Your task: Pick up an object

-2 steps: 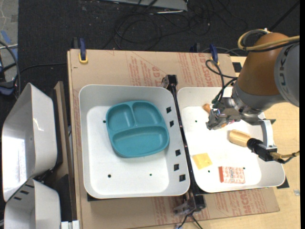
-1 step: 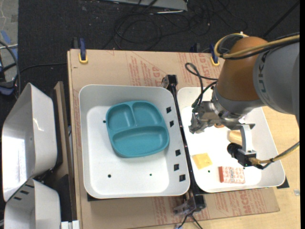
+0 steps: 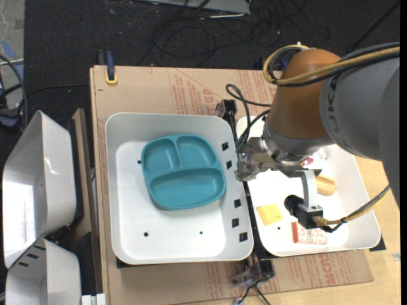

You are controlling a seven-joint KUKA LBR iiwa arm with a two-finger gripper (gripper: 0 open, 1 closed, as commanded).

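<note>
The gripper [image 3: 249,165] hangs over the wall between the two bins, at the middle of the frame. It is tucked under the arm's orange band, so I cannot tell whether it is open or closed, and I see nothing held in it.

Just to its left, in the left bin [image 3: 121,234], lies a teal divided plate [image 3: 183,172]. The plate lies flat, right side up, in the upper middle of that bin, and its right edge is near the gripper. Its long axis runs left to right across the frame, dipping slightly toward the lower right. Two small compartments sit on its upper side and one long compartment on its lower side.

In the right bin [image 3: 364,232], a yellow square [image 3: 269,214] lies flat, below the gripper and near the bin's left wall. A red and white packet [image 3: 310,235] lies to the lower right of it, close to the bin's bottom wall. A tan piece [image 3: 325,185] lies further up, its long axis nearly level across the frame.

Both bins sit on a counter [image 3: 191,88] of brown board printed with red lettering. A blue and yellow clamp [image 3: 110,68] grips its upper left corner. Dark floor [image 3: 63,30] strewn with cables surrounds it, and more white tubs [image 3: 38,170] stand at the left edge of the frame.
</note>
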